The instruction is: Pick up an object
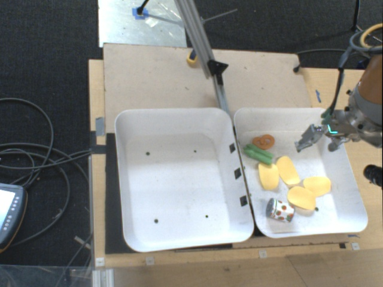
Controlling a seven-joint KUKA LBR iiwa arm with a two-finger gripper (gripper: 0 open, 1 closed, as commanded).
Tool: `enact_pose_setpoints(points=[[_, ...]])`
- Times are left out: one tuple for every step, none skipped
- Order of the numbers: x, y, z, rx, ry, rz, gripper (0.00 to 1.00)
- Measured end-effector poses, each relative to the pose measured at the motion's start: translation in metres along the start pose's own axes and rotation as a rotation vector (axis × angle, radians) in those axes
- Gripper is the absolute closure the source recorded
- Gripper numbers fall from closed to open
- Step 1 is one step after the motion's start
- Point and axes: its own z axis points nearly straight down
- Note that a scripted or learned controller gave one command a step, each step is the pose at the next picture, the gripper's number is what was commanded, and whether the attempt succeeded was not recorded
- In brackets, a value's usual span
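Approaching, nothing held: gripper (306,139) hovering over the far part of the right bin (353,220), fingers looking slightly apart around nothing. Still needing a descent onto one piece. Likeliest target, green pod (258,155), lying near the bin's left wall beside the brown disc (263,141), long axis running far-left to near-right. Yellow pieces (288,171) and small can (279,210) sitting nearer.

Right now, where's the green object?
In the camera view, the green object lies in the right bin, near its left wall, just below the small brown piece and above the yellow pieces.
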Motion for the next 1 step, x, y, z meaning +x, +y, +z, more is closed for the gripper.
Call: enact_pose_setpoints(points=[[-0.0002, 0.0005, -0.0017, -0.003, -0.001, 0.002, 0.0]])
